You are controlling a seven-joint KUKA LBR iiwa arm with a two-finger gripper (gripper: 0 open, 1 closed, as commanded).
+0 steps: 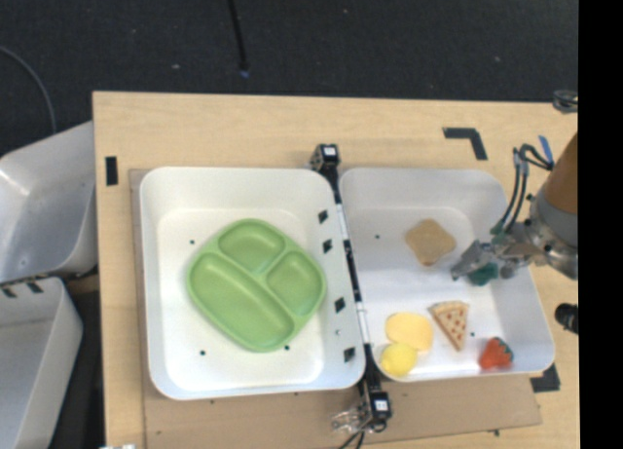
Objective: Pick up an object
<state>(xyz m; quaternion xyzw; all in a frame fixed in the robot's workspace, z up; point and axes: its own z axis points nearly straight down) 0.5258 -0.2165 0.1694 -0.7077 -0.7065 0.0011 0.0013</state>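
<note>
The right bin holds a tan round cookie, a pizza-slice toy, a yellow flat piece, a yellow ball and a red strawberry. My gripper reaches in from the right edge and hangs low over the bin's right middle, just right of the cookie and above the pizza slice. I see nothing between its fingers.
A green divided plate lies in the left bin. A ridge with black clips separates the two bins. Grey-white containers stand off the bench's left side. Cables run along the arm.
</note>
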